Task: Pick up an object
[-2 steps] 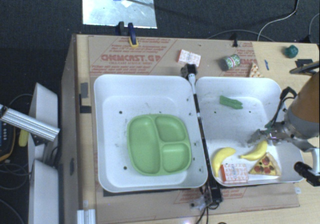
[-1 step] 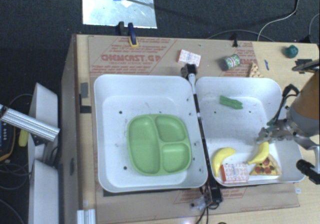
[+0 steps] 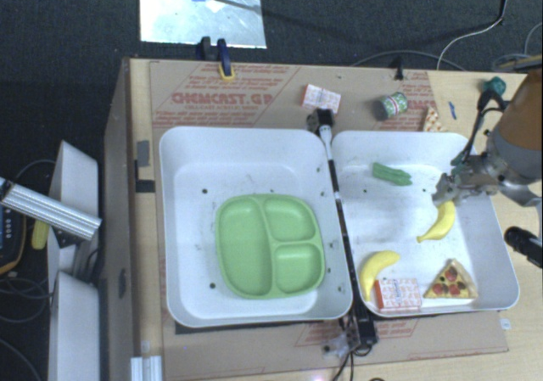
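Two-finger gripper sits low over the right shallow white plastic bin, fingers' gap can't tell from this angle. Curved yellow plastic banana lies just below the tips, maybe touching. Green pod-shaped toy off to its left, pizza-slice toy further below. Risk: tips land on the banana's curved end, it rolls/squirts out bc round + slick.

The brown board under the two bins carries red print along its far edge, whose large word seems to read "CHEMCAST", with smaller red lines above and beside it too blurred to read, as is the print on the small red-and-white box.
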`<state>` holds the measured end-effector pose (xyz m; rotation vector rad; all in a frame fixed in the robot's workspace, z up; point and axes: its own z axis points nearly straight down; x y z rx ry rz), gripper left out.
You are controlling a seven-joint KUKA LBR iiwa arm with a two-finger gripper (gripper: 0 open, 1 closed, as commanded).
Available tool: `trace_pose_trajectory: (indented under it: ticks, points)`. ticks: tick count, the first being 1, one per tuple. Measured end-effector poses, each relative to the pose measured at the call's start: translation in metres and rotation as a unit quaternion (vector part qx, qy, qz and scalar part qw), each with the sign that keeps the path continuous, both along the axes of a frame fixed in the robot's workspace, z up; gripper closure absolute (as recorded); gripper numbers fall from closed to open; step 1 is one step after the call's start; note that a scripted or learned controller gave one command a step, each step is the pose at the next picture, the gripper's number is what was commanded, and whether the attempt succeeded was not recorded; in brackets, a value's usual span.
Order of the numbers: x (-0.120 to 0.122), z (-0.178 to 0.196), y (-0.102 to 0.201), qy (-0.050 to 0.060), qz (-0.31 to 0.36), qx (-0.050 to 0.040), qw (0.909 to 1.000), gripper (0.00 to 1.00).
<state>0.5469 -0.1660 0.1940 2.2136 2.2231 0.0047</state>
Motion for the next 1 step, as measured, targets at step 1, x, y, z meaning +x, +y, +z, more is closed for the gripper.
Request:
trace_pose_trajectory:
  ticks: [1]
  points:
    - [0.0093,0.0116,0.0817,0.002,0.0,0.001,1.0,1.0]
